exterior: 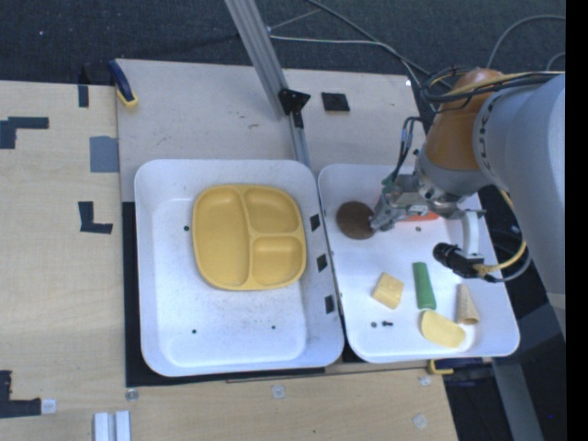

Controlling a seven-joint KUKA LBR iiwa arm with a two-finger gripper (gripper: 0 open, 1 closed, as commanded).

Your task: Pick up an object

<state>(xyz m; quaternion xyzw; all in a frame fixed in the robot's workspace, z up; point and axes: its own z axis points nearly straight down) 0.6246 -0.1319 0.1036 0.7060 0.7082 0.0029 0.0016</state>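
At the right bin's upper left lies a brown disc, likely light, rigid and flat, best pinched across its rim; whether the gripper beside it is spread, I cannot tell.

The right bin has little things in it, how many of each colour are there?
Brown: 1, the round piece by the gripper.
Yellow: 2, the block and the slice.
Green: 1, the stick.
Tan: 1, the cone.
Total: 5 in the right bin, not counting two tiny dark specks.
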